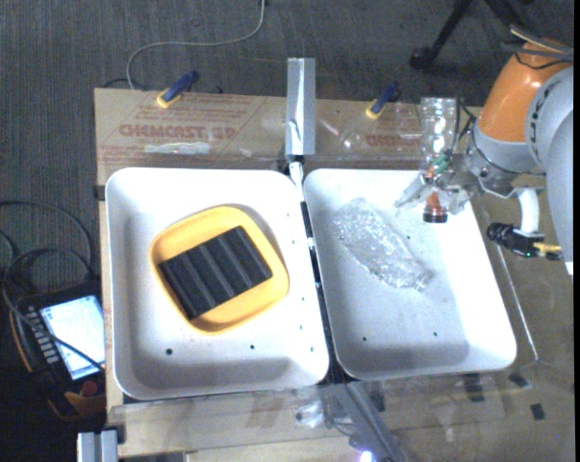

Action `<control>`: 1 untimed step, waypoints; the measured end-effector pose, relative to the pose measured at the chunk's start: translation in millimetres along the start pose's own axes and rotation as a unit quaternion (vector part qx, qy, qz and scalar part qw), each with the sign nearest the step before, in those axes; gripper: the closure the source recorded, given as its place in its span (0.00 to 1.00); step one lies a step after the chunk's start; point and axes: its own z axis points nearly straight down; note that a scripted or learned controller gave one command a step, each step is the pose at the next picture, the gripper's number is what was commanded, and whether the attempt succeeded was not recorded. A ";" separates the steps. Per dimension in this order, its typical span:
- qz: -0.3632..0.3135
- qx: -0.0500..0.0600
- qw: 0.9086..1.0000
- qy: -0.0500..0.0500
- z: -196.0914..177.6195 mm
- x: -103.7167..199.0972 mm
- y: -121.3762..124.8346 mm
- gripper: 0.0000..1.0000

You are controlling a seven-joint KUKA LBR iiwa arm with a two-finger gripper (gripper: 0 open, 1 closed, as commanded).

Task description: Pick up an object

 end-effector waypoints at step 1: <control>-0.024 0.000 1.000 0.001 -7.7 -6.3 10.6 0.00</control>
